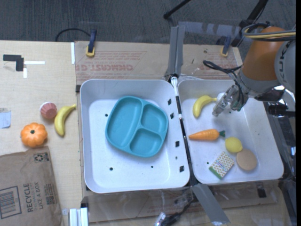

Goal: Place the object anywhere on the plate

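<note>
the gripper [221, 108], grip state unclear, should settle squarely over the banana [202, 104] at its nine o'clock before lifting toward the plate [136, 126].

Tool [221, 108] tilted down-left, arm from right

Bench [42, 79]: two white bins [94, 173], pumpkin [34, 134], banana [62, 119], cardboard [26, 187]

Left bin [89, 140]: divided plate [137, 125] in it. Right bin [273, 145]: banana [203, 104] at back, carrot [204, 135] mid, lemon [233, 145], round cookie [246, 160] and packet [221, 165] at front. On table [28, 88] left of bins: second banana [62, 119], pumpkin [34, 135], small cup [48, 110]
</note>
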Controlling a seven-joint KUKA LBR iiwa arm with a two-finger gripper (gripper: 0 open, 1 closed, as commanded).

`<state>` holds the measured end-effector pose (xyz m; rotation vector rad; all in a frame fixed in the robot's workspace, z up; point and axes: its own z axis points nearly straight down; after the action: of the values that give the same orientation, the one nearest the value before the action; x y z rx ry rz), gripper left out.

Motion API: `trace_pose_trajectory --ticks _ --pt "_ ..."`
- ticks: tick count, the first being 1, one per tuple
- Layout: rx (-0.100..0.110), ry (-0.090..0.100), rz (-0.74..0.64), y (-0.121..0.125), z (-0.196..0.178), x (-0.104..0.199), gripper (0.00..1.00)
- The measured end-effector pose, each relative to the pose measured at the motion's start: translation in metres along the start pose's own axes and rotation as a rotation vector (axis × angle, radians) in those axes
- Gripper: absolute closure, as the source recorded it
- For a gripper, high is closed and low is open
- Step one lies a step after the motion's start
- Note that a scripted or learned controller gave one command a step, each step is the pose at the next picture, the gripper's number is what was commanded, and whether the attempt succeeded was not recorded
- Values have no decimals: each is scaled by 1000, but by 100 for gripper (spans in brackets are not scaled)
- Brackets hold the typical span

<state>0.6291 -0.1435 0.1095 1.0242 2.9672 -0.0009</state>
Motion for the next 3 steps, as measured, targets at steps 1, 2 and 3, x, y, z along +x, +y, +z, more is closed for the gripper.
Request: trace_pose_trajectory --ticks 1,2,3 --pt "0 1 278 -40 17 -50 100" --pt "1 0 645 44 -18 -4 100" --pt "3 1 965 -11 17 -24 100"
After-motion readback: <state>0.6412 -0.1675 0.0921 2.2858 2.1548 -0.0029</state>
